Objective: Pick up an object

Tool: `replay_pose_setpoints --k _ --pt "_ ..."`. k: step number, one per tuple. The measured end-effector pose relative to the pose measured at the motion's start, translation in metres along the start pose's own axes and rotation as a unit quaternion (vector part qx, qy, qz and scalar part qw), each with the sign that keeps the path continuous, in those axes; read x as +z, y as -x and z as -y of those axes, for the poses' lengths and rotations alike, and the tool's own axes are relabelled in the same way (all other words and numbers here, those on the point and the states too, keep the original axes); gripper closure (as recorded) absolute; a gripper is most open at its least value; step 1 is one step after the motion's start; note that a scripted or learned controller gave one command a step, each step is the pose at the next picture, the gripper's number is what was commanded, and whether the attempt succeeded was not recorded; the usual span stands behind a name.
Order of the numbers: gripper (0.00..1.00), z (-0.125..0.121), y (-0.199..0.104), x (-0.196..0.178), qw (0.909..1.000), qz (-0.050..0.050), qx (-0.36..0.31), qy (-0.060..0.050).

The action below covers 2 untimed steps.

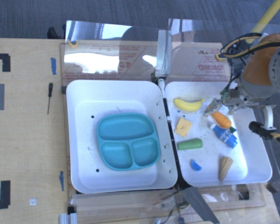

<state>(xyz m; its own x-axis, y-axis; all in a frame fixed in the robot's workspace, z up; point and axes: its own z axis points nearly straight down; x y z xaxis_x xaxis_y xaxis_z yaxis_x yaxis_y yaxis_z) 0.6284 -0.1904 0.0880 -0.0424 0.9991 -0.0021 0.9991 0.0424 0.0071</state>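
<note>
Jaws (pixel 218 107) hang near the right bin's (pixel 256 171) far edge, above the carrot (pixel 221 120); their state unclear.

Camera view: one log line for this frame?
phase: reaching | claw: over right white bin, beside orange carrot-shaped toy | yellow banana toy: untouched

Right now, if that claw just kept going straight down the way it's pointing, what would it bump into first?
Most likely the orange carrot-like piece, which lies right under the gripper in the right bin. The blue object lies just beyond it. Depth is hard to judge from this slanted view.
</note>
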Motion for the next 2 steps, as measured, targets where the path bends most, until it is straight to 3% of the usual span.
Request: replay_pose_setpoints --k 1,2 --pt "1.00 -0.001 0.000 -0.011 1.0000 0.001 -0.001 0.001" --pt "1.00 0.035 -0.051 -0.109 0.9994 0.000 0.034 0.002"
